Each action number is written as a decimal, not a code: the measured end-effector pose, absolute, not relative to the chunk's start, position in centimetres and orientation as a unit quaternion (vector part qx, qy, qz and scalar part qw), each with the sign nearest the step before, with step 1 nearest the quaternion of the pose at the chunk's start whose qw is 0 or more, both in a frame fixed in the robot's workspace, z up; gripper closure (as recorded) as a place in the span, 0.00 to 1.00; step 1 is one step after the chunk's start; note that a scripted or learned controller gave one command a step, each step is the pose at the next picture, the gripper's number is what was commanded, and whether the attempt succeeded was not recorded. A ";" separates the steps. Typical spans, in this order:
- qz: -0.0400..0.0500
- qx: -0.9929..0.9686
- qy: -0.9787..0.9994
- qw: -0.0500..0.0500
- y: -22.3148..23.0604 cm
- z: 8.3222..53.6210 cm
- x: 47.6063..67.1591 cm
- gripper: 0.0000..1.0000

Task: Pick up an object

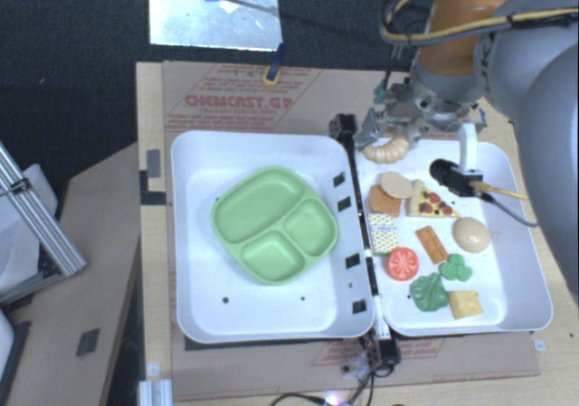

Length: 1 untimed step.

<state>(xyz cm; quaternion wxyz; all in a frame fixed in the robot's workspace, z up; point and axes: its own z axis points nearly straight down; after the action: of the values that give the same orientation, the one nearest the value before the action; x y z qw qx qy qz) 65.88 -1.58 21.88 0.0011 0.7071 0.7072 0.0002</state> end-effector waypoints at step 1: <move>0.001 0.706 0.709 0.002 -1.5 21.8 66.5 1.00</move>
<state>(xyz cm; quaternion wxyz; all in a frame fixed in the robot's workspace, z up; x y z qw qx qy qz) 66.46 -1.49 21.75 0.0016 0.7056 0.7086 0.0006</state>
